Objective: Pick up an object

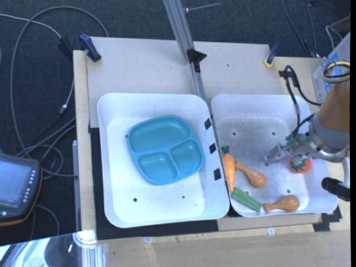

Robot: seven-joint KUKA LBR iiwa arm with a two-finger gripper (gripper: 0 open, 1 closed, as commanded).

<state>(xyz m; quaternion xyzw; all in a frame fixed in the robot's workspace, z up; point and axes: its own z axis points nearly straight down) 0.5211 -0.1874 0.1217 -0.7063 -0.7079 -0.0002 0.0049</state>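
While hovering low by the right bin's [245, 102] right edge | fingers [276, 153] spread, pinching nothing | nearest target: red-orange toy [300, 164] just beside gripper [281, 153], near right rim | advice: shift toward rim, centre over toy, descend straight, close gently, avoid wall | alternates: carrot [228, 171], 2 tan gourds [251, 175] near front edge.

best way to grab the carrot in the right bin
Take the carrot across its thick orange middle, coming straight down from above. It lies flat and roughly lengthwise along the right bin's left wall, green top end up-frame, so the fingers should close across its narrow width. The wall sits close on its left, so room for that finger looks tight; the green piece lies near its lower tip.
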